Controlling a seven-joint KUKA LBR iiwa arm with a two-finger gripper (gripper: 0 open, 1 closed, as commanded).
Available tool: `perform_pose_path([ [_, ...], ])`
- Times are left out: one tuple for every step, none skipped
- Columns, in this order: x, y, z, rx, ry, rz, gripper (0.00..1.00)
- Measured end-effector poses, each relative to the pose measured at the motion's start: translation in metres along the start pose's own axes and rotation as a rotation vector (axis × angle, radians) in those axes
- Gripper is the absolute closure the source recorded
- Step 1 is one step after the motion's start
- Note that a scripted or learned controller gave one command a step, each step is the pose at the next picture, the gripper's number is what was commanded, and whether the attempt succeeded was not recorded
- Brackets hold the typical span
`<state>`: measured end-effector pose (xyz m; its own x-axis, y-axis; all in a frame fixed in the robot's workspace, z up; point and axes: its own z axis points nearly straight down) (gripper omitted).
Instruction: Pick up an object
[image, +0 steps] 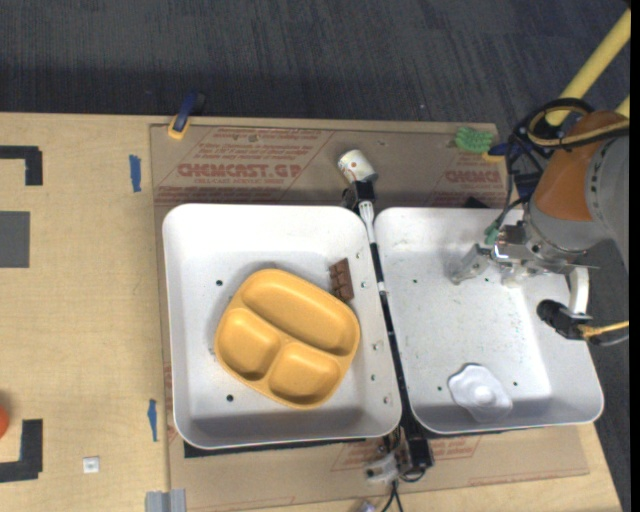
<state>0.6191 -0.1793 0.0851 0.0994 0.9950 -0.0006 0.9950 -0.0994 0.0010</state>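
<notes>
You see the arm (575, 185) reaching in from the right over the right bin (440, 310), with its pincer (468, 265) low above that bin's upper middle. The metal fingers blur into the white floor, so you cannot tell whether the pincer is parted or closed, and nothing shows between them. Near the right bin's front edge lies a small white lump (478, 390), perhaps a crumpled plastic piece, well apart from the pincer. In the left bin (200, 300) you find a yellow three-compartment tray (287, 336) lying tilted across the middle, and a small brown block (341, 279) touching its upper right edge by the bin's right wall. Both bins sit on a cardboard sheet (250, 165) on the worktop (70, 300).
</notes>
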Motion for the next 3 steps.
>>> perform_pose_path([
  [0.03, -0.011, 0.0, 0.002, 0.001, -0.091, 0.0],
  [0.07, -0.069, 0.0, 0.001, 0.001, 0.037, 0.0],
  [0.064, -0.038, 0.0, -0.001, 0.0, -0.141, 0.0],
])
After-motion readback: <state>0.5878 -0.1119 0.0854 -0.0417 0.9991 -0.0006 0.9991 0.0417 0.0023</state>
